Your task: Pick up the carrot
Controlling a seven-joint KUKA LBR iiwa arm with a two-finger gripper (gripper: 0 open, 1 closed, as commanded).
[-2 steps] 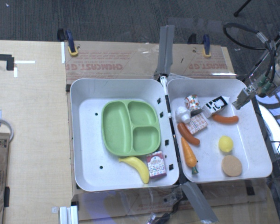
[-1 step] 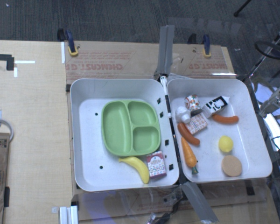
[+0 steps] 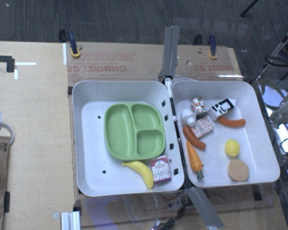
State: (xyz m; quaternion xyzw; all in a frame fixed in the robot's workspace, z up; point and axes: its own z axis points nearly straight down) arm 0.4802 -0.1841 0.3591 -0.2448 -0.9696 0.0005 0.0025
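Carrot (image 3: pixel 194 158) close along left wall of right bin (image 3: pixel 259 102), green end near front rim. Sausage (image 3: pixel 193 137) just above. Open floor rightward toward lemon (image 3: pixel 232 148). Pincer state: cannot tell.

Past the right rim of the right bin (image 3: pixel 268 128), at the bench's right edge, thin grey struts (image 3: pixel 284 104) and pale blurred shapes are seen. Whether any of them belongs to the arm cannot be told, so no pose can be read from them.
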